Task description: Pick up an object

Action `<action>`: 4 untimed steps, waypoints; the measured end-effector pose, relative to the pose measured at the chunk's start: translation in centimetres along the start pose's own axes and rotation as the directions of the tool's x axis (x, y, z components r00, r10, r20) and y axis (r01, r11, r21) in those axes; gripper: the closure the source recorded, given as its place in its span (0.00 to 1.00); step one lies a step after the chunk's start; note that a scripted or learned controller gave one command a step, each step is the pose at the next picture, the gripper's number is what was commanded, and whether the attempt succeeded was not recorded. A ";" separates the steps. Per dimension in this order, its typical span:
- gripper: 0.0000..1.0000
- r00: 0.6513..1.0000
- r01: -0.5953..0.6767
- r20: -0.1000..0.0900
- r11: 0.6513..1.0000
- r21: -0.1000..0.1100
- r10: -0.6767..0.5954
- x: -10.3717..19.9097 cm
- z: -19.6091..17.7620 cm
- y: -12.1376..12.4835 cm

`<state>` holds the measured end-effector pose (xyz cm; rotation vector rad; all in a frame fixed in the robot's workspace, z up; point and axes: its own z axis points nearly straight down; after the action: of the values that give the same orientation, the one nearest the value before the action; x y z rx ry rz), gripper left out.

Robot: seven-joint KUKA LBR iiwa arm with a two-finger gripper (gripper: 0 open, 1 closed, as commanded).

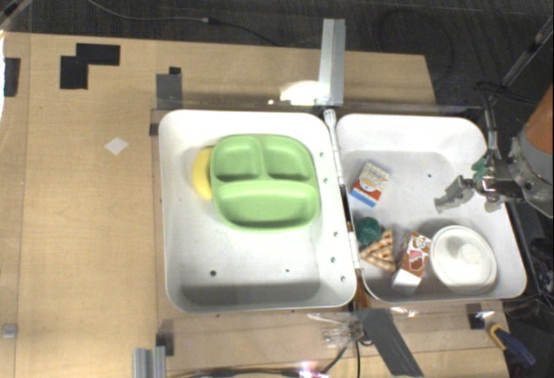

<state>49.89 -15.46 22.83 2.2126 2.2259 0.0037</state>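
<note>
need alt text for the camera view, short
A robot gripper hangs over the right bin, above a white bowl, two small cartons and a snack. The left bin holds a green divided tray partly covering a yellow item.

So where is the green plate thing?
The green plastic divided plate lies in the left white bin, toward its far side, partly covering a yellow object at its left edge.

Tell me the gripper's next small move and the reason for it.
Probably a short move toward the bin's front, then down onto the white bowl. The gripper sits at the right bin's right side with nothing between its fingers, and the bowl lies just in front of it, apart from the small cartons.
</note>
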 end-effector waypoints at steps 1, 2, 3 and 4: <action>0.00 0.963 0.270 0.001 0.963 -0.001 -0.270 0.6 1.5 -1.0; 0.00 0.999 -0.038 0.001 0.999 0.000 0.038 -3.9 3.9 -0.5; 0.00 0.971 0.240 0.007 0.971 -0.012 -0.240 -0.8 11.9 0.1; 0.00 0.979 0.203 0.003 0.979 -0.004 -0.203 -5.1 14.2 6.6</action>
<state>56.54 -20.55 8.69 1.9710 2.4362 0.0050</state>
